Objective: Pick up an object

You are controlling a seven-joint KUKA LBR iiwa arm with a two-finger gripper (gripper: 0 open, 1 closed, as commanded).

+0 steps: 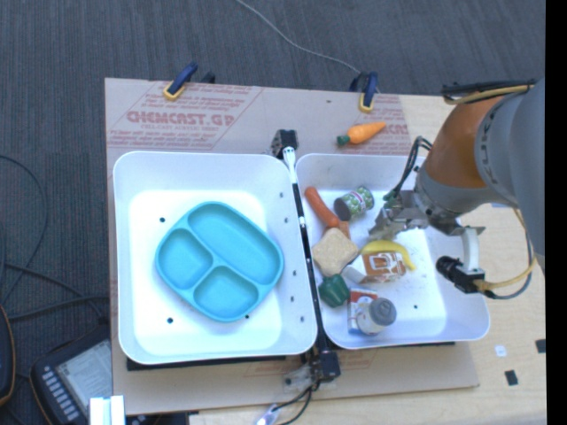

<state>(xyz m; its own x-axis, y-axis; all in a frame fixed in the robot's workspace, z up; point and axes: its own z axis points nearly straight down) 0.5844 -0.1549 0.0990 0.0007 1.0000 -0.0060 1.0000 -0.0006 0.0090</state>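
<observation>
My gripper [388,221] reaches into the right bin [461,312] from the right, low over its middle. Just below it lies a yellow and orange snack packet [386,265]. To its left stands a small green-labelled can [355,201]. An orange carrot stick [319,204] lies next to that can. A tan bread slice [335,252] rests by the bin's left wall, with a dark green piece [334,290] under it. A grey-capped item with a red and white label [373,314] lies near the front. I see nothing held.
The left bin [142,184] holds a blue divided plate [220,259]. A toy carrot [362,133] lies on the board behind the right bin. Clamps [181,80] hold the board's far edge. A black part [462,274] with a yellow cable hangs at the arm's wrist.
</observation>
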